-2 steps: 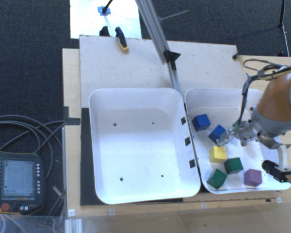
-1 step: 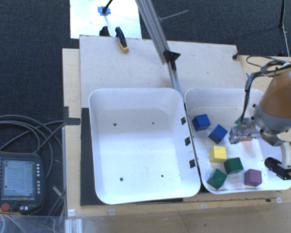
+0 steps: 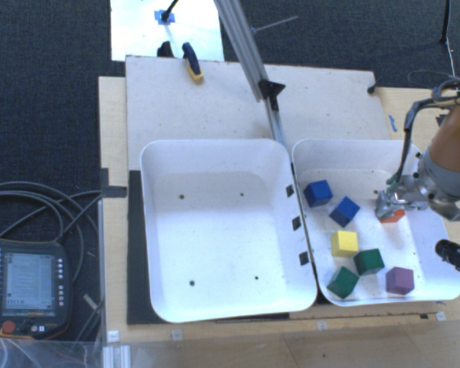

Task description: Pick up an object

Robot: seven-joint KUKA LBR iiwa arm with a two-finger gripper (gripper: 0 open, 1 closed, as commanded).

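Your arm [image 3: 452, 156] had reached in over the right bin [image 3: 437, 291], while the left bin [image 3: 157, 205] beside it played no part. All the candidates sat in the right bin: two blue cubes [image 3: 318, 192] near its left side, a yellow cube [image 3: 344, 243] below them, two green blocks [image 3: 369, 261] lower still, and a purple block [image 3: 399, 280] near the front corner. The gripper [image 3: 389, 204] was low at the bin's middle, right on top of a small orange piece [image 3: 394, 216]. You could not tell how its jaws stood. By my reading the pick was at the grasp stage; nothing looked lifted, so closing and raising were left.
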